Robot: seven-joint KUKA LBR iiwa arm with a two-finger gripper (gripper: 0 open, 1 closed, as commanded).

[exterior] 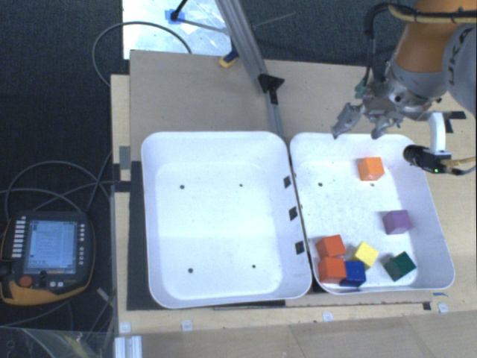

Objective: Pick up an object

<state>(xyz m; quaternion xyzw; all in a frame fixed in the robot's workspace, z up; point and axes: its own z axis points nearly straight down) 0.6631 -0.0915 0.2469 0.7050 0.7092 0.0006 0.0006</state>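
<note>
My gripper (pixel 362 123) hovers over the far edge of the right bin (pixel 440 222), its two grey fingers spread apart with nothing between them. An orange cube (pixel 370 168) lies just below it in the bin's far part. A purple cube (pixel 396 221) sits further toward the front right. Along the bin's near edge lie two orange blocks (pixel 332 256), a yellow cube (pixel 366 254), a blue block (pixel 355 272) and a dark green cube (pixel 400 265).
The left bin (pixel 216 215) stands beside the right one. A slanted metal rod (pixel 246 43) runs down to the gap between the bins at the back. A handheld control pendant (pixel 46 256) with cables lies left of the bench.
</note>
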